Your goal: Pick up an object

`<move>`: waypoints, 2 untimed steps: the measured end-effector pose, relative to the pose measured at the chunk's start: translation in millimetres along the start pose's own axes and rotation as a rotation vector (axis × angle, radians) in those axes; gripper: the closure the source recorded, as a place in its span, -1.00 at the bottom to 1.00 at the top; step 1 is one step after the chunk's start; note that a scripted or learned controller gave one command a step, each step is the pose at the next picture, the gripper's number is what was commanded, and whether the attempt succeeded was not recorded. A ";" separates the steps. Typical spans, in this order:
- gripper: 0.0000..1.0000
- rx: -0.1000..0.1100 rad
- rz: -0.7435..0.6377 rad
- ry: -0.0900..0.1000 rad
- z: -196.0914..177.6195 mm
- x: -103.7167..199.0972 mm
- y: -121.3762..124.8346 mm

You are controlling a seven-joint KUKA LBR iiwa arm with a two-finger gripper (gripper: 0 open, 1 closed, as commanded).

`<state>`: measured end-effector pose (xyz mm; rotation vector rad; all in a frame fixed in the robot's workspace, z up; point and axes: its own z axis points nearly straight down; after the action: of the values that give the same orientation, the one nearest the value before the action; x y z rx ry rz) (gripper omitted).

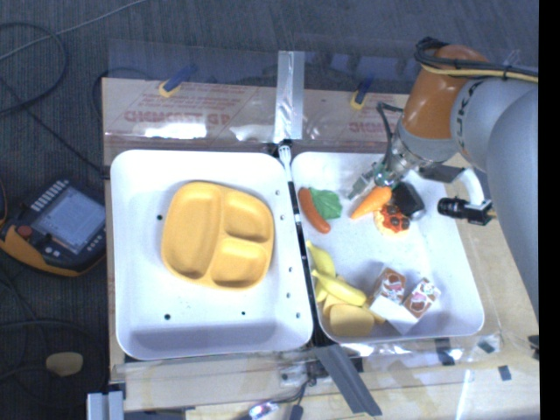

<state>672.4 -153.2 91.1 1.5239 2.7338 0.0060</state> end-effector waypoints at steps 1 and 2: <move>1.00 0.007 0.068 0.007 -88.0 22.3 11.3; -1.00 0.008 0.069 0.008 -87.4 22.5 11.1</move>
<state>668.9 -128.0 178.4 1.6224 2.6894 0.0013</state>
